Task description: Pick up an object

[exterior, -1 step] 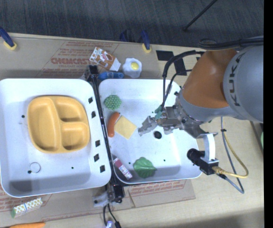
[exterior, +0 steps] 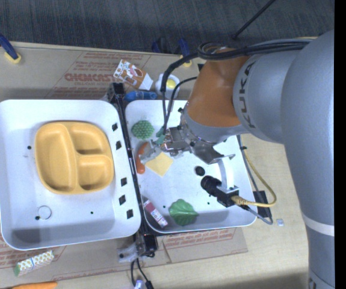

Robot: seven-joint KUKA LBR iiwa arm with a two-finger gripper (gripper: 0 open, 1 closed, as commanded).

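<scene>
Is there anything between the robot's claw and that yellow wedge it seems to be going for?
Nothing visible. The end effector sits right above the yellow wedge in the right bin; the orange piece lies beside it.

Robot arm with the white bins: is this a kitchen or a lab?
Probably a robot lab. A big grey robot arm reaches over two white bins on a cardboard-covered bench, with toy food such as a yellow tray and a green leaf.
</scene>
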